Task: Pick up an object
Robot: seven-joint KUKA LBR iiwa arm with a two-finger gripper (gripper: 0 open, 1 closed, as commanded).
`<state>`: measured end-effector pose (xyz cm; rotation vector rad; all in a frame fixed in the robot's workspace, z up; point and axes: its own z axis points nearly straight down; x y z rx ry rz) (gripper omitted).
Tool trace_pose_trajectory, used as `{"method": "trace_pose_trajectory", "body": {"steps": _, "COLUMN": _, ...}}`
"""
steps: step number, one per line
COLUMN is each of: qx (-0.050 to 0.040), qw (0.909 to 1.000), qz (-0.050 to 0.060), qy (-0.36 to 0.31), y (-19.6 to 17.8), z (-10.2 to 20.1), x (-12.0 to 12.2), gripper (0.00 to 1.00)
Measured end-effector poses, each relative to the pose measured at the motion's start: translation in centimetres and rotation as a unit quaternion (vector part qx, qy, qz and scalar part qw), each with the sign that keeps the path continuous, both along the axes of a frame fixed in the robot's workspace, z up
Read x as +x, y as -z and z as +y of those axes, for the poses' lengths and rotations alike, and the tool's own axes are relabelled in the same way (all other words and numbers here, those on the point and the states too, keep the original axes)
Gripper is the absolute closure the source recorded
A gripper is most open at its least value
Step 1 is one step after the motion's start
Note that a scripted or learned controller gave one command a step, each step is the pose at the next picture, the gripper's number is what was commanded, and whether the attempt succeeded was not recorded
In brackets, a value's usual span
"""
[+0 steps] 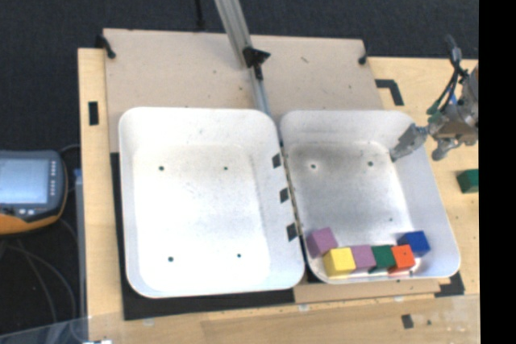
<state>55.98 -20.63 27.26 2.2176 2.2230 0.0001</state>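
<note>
1. The gripper [421,139] hangs at the right bin's [367,125] far right rim; from where I stand I cannot tell how it is set, and nothing shows in it.
2. Blocks crowd that bin's near edge: a purple block [322,240], a yellow block [339,260], a second purple block [363,256], a green block [382,255], an orange block [402,256] and a blue block [414,242].
3. The left bin [201,197] lies alongside.
4. A green thing [468,180] sits on the bench, right of the bins.
</note>
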Motion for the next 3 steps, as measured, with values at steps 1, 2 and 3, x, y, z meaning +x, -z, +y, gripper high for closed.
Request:
{"method": "trace_pose_trajectory", "body": {"steps": 1, "qx": 0.0003, "qw": 1.0000, "qz": -0.003, "qy": -0.003, "y": -5.2, "z": 5.8, "x": 0.2, "gripper": 0.00}}
{"method": "trace_pose_trajectory", "body": {"steps": 2, "qx": -0.0016, "qw": 1.0000, "qz": -0.006, "qy": 0.000, "y": -18.3, "z": 4.7, "x": -6.8, "gripper": 0.00}}
{"method": "trace_pose_trajectory", "body": {"steps": 3, "qx": 0.0010, "qw": 1.0000, "qz": 0.000, "qy": -0.004, "y": -17.2, "z": 13.9, "x": -4.3, "gripper": 0.00}}
